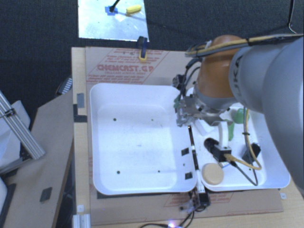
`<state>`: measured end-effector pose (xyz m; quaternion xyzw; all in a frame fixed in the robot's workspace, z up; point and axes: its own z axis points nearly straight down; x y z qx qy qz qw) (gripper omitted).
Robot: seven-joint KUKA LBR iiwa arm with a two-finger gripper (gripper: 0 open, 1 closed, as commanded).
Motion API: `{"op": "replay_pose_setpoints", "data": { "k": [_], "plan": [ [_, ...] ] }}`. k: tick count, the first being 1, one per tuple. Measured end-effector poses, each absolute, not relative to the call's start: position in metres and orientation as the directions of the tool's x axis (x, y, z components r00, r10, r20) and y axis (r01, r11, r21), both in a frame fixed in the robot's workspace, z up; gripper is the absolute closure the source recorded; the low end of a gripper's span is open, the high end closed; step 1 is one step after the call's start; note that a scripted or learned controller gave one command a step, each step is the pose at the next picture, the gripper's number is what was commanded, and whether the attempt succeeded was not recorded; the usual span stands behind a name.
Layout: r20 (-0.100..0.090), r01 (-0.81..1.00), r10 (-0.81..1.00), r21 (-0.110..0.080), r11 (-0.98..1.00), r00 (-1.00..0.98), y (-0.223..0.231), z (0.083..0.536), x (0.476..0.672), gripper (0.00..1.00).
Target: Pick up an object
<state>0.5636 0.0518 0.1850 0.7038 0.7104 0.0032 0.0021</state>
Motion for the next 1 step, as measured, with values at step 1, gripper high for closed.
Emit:
{"op": "replay_pose_setpoints", "data": {
  "k": [1],
  "plan": [
    [0.002,1.0,1.0,0.001,0.008,-0.008,0.091,0.1845,0.5616,1.0]
  ]
}}
